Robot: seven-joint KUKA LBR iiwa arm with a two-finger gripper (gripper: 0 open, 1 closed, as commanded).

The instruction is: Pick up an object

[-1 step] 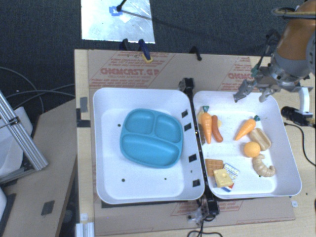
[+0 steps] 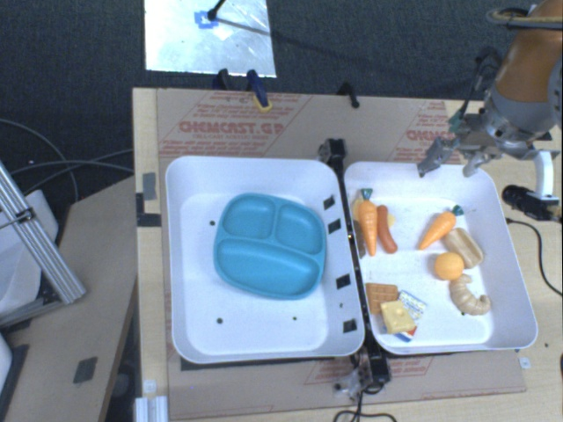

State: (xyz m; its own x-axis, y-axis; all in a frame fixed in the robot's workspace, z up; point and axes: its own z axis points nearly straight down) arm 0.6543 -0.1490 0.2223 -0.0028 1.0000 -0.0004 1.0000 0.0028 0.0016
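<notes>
Left bin (image 2: pixel 189 236): we list a blue plate (image 2: pixel 269 244); right bin (image 2: pixel 510 262): carrots (image 2: pixel 364 221), orange (image 2: pixel 449 265) and other food, some hard to identify; gripper (image 2: pixel 453 165) hovers at its back rim, fingers spread, empty, arm cut off.

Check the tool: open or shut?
Open. The tool hangs over the right bin's far rim with its two fingers spread apart, nothing between them.

Even, bright overhead light; slightly soft focus.
Glare whitens the foil sheet (image 2: pixel 209 23) beyond the left bin (image 2: pixel 189 236); shadows inside that bin are faint.
</notes>
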